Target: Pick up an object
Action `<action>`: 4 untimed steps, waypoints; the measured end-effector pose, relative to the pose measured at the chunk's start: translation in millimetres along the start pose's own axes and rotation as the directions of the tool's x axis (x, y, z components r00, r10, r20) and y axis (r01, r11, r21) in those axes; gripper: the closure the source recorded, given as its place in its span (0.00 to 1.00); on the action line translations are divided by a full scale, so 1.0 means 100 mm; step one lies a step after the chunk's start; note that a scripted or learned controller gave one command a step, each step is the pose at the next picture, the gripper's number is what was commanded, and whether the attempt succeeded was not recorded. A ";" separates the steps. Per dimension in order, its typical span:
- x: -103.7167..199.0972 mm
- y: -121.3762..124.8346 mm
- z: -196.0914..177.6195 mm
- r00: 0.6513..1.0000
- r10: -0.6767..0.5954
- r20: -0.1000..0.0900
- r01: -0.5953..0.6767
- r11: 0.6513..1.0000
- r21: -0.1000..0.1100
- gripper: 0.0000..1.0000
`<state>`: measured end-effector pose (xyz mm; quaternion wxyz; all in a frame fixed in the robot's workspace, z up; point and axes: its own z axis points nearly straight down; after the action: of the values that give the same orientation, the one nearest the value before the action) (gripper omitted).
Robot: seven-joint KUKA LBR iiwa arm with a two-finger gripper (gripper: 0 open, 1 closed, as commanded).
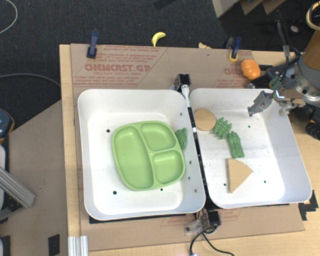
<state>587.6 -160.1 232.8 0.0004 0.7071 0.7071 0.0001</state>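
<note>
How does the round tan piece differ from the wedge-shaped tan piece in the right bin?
The round piece is a disc; the wedge has straight sides and a point. The disc lies at the bin's far left edge, the wedge nearer the front. The wedge looks larger. Both are tan and lie flat in the right bin.

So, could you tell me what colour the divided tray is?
Light green; the tray shows best in the camera view, in the left bin.

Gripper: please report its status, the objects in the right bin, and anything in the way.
Gripper above right bin far edge, holding nothing. Round tan piece, green toy, tan wedge lying free. Nothing blocking.
</note>
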 end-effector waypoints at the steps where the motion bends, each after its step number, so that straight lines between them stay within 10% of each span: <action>1: 0.02 -1.11 1.05 1.000 0.005 -0.006 -0.005 1.000 0.019 0.00; 2: 0.62 -1.08 1.51 1.000 -0.004 -0.004 0.004 1.000 0.006 0.00; 3: 0.58 -1.07 1.38 1.000 0.001 0.000 -0.001 1.000 -0.001 1.00; 4: 1.37 -0.78 0.42 1.000 -0.010 -0.002 0.010 1.000 -0.011 1.00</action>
<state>509.4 -22.6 190.3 0.0033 0.7035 0.7107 0.0048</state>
